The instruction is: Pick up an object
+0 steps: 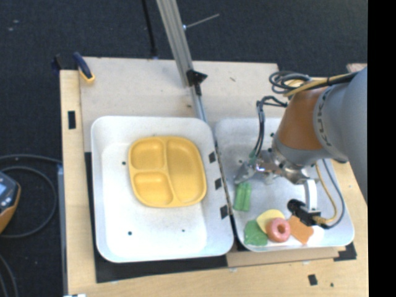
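Down in the right bin: the pickable pieces lie loose on the floor, none lifted.
Green block: flat near the bin's left wall, just below the gripper's tip.
Front cluster: green lump, yellow piece, pink ring and orange piece, packed together by the near wall, the ring resting against the yellow piece.
Gripper: low over the bin, right above the green block; nothing seen between its tips, and whether the jaws are apart or together I cannot tell.
Arm: grey with an orange band, reaching in from the right over the bin.
Right bin: white, shallow.
Left bin: holds a yellow divided tray, three compartments, near the middle.
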Available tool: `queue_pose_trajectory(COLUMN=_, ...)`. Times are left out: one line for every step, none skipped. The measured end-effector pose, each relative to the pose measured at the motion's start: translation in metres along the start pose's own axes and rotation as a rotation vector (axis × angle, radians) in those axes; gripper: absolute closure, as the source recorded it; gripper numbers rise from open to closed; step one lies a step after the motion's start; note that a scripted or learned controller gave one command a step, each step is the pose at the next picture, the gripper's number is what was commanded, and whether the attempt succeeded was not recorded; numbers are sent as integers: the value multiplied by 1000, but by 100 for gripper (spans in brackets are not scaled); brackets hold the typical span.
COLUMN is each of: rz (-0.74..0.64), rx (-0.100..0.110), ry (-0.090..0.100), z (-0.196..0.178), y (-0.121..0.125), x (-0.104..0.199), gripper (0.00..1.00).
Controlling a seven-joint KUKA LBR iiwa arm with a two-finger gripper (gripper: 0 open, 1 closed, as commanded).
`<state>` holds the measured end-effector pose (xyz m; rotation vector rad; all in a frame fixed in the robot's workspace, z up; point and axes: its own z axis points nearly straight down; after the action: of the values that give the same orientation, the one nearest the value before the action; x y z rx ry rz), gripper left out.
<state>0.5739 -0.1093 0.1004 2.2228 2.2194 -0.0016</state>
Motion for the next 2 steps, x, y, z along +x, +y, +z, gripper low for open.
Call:
queue_pose_trajectory(rz=5, rx=-6, ry=1, z=-13, y=2, x=-1, gripper=100)
queue_pose_trajectory(rz=-5, rx=-8, ry=-1, z=-76, y=4, x=3, gripper=100)
